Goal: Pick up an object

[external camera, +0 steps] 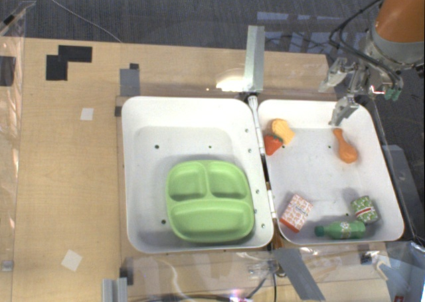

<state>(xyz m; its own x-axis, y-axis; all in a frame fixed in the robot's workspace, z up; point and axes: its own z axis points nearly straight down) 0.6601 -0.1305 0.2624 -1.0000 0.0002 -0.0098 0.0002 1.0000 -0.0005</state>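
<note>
Camera view looks down on a pale wooden tabletop (73, 181) carrying two shallow white bins side by side. The left white bin (149, 121) holds one green plastic plate with three compartments (210, 201), lying flat near the bin's front. The right white bin (312, 174) holds six small things: one red and yellow toy food piece (277, 136) against the dividing wall, one red and white patterned box (296, 213), one green toy bottle lying on its side (340, 229) along the front wall, one orange toy drumstick (345, 147), and one small green and white can (364, 209). The hand (345, 109) hangs over the right bin's far edge, just above the drumstick's thin end; whether it is released or clenched cannot be told. Nothing is lifted, so the pick appears not yet made; the descent, grasp and lift all seem to remain.
</note>
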